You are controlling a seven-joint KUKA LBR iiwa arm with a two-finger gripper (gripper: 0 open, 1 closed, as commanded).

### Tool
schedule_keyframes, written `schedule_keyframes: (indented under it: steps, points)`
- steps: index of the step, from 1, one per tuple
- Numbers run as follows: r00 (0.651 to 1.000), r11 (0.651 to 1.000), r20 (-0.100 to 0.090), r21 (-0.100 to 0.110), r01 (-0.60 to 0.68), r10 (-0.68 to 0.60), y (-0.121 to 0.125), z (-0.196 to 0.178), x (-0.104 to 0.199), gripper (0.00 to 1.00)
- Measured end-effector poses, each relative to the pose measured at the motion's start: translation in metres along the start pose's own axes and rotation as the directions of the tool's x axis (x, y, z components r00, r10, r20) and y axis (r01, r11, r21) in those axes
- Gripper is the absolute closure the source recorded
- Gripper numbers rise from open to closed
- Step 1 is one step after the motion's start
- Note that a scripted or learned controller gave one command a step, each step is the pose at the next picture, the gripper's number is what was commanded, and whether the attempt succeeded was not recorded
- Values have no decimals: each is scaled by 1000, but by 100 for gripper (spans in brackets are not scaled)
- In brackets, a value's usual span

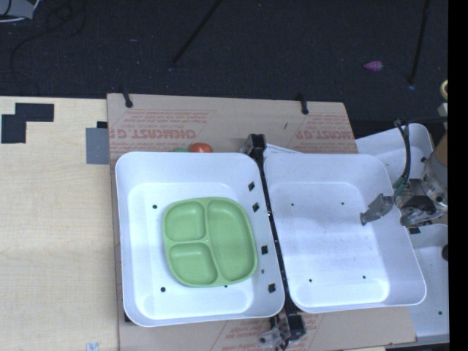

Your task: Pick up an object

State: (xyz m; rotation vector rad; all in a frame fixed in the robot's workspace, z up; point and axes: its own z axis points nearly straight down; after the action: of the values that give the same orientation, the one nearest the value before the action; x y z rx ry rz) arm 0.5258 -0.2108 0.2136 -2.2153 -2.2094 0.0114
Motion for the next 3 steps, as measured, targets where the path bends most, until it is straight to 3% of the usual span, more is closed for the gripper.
schedule_keyframes:
  steps: [1,3]
  points:
    - [1000,1000,3,-11,3,-3,3,-6,0,0]
    - [1000,1000,0,-7,3,-3,-8,106,19,0]
